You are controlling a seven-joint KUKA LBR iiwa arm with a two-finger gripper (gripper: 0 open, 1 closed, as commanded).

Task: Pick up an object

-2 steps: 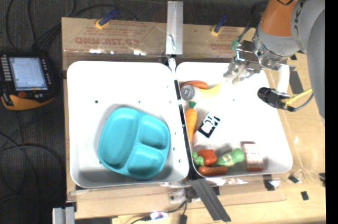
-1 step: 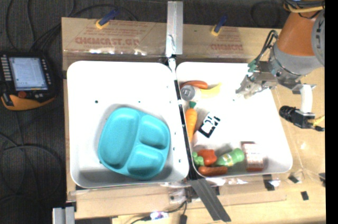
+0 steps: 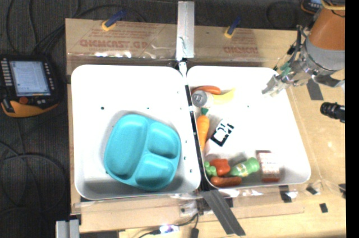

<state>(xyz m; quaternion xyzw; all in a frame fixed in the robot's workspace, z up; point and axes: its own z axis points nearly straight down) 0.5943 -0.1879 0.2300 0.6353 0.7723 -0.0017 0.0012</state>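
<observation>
Two shallow white bins sit side by side on your desk (image 3: 280, 46), seen from above at a slant. Your left bin (image 3: 90, 91) holds a turquoise divided plate (image 3: 143, 151), tilted toward that bin's five o'clock corner.

Your right bin (image 3: 280, 136) holds the small objects, nearly all crowded along its left wall and near edge. At its eleven o'clock corner lie a silver can (image 3: 199, 99), an orange-red toy piece (image 3: 208, 89) and a yellow piece (image 3: 224, 96), close together. Just below them a toy carrot (image 3: 202, 128) lies along the nine o'clock wall, with a white and black tag (image 3: 221, 133) just beside it toward the centre. Along the six o'clock edge sit a red and green vegetable toy (image 3: 217, 166), a red sausage-shaped toy (image 3: 225, 180), a green bottle-shaped toy (image 3: 247, 166) and a small brown and white box (image 3: 268, 165).

Your arm (image 3: 328, 35) reaches in from three o'clock, grey with an orange band. Its hand (image 3: 276, 85) hangs over the right bin's one o'clock corner, well apart from every object. Nothing shows between its fingers; how far they are spread you cannot tell at this size.
</observation>
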